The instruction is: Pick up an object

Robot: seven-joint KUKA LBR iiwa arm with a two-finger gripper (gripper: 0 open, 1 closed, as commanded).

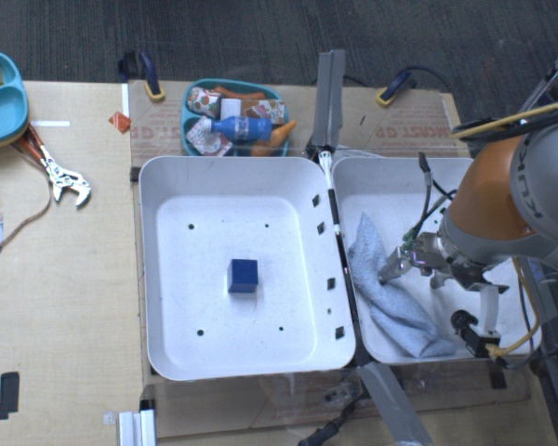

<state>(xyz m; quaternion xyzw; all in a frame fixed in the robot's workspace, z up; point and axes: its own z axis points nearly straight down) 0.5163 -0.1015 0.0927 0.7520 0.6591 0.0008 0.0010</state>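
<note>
Claw (397,266): we see it low over the grey cloth (391,295) in the right bin (391,170); grip unclear, we cannot tell.
Blue cube (244,275): alone in left bin (167,249).
Progress: we judge nothing lifted yet; grasp and raise remain.

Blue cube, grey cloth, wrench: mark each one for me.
Blue cube (244,275): camera view, point on its top face, left bin.
Grey cloth (387,297): camera view, point on the middle folds, right bin.
Wrench (63,180): camera view, point on the shaft near its open jaw end, on the bench.
</note>
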